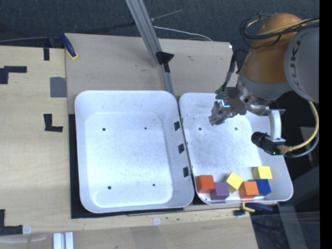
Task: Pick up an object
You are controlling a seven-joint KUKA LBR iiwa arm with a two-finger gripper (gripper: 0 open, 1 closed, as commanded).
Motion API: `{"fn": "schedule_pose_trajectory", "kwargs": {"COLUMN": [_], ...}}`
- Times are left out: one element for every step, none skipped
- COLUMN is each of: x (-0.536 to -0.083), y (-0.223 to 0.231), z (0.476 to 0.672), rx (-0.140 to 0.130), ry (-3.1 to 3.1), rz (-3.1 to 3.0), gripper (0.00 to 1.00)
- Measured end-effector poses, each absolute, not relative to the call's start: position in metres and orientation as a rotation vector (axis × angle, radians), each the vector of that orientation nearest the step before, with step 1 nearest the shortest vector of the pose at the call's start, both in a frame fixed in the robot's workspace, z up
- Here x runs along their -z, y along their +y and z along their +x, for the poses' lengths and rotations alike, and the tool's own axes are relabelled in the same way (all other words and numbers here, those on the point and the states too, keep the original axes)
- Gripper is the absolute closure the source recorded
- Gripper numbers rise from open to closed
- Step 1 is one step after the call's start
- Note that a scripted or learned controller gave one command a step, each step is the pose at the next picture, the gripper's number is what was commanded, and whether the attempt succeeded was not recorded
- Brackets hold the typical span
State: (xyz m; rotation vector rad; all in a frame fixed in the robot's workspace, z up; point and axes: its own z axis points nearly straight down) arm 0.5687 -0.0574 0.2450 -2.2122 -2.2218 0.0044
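Camera view, fixed above the counter [124, 56] and slanted down over two white bins: left bin [124, 144] bare white floor, right bin [233, 144] carrying the task's things in a cluster along its near edge. Orange cube [205, 183] at the left of the cluster, purple cube [221, 190] just beside it, tilted yellow cube [234, 180] next, then a second orange cube [249, 189] touching a blue cube [263, 186], with a second yellow cube [263, 172] just behind the blue. Step in hand, judged from the layout: approach, nothing yet grasped. Gripper [218, 115] poised over the far half of the right bin, well apart from every cube, nothing visible between the jaws; whether wide or narrow, cannot tell, too dark and small. Arm reaching in from the right, orange band [270, 30] uppermost, wrist bent down toward the bin floor. Next move likely calls for travel toward the near edge, then a descent over one cube; the crowding there probably a risk for a clean grip.
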Motion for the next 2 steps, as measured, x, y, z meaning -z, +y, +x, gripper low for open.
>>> {"fn": "schedule_pose_trajectory", "kwargs": {"x": [-0.245,-0.290], "y": [0.053,0.065], "z": [0.559,0.588], "rx": [0.000,0.005], "ry": [-2.229,-2.227], "rz": [-2.207,-2.219], "gripper": [1.00,1.00]}}
